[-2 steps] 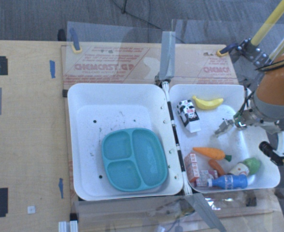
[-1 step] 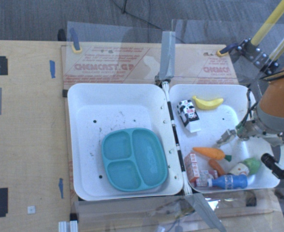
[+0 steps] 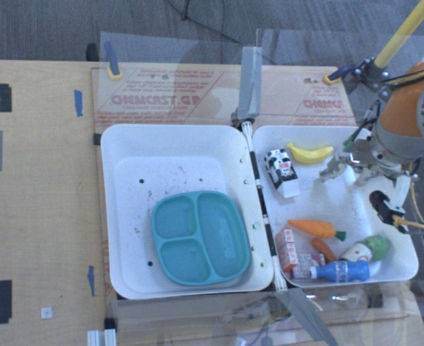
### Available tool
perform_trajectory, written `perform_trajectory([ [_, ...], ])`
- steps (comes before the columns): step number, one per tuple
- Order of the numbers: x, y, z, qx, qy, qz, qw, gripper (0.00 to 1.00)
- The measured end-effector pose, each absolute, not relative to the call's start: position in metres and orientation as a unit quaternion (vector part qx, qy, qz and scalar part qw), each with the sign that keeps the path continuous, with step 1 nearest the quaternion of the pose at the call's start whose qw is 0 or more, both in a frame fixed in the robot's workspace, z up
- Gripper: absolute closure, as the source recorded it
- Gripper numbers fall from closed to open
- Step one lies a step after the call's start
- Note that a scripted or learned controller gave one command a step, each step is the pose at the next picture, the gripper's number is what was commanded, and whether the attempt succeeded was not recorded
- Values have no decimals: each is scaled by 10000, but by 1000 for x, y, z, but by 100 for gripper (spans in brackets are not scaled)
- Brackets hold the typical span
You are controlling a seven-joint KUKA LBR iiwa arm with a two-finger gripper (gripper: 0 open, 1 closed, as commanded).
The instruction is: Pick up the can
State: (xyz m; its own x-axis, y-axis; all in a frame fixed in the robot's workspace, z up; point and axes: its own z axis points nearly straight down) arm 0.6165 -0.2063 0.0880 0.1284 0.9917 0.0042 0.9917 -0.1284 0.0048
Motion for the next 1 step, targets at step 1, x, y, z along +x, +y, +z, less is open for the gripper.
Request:
perform_trajectory([
  [1,660,-160,86,7660,6427,-147,-69,0],
])
